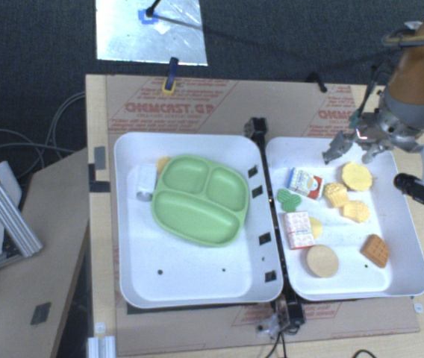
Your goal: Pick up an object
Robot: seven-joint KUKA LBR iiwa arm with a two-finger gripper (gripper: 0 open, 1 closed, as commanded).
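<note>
Green tray (pixel 200 198) partly hides a yellow item (pixel 163 163) behind it.

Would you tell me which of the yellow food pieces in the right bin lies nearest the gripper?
The round pale yellow disc: it lies highest in the right bin, just below the gripper, while the two squarer yellow pieces sit lower.

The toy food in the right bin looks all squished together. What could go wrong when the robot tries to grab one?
The pieces lie close: the yellow round sits right beside two yellow waffles, so the gripper, hovering above the bin's far edge, might nudge neighbours or catch two. The flat tan disc may be hard to get under. The green broccoli lies against the bin's left wall, which could block one side.
</note>
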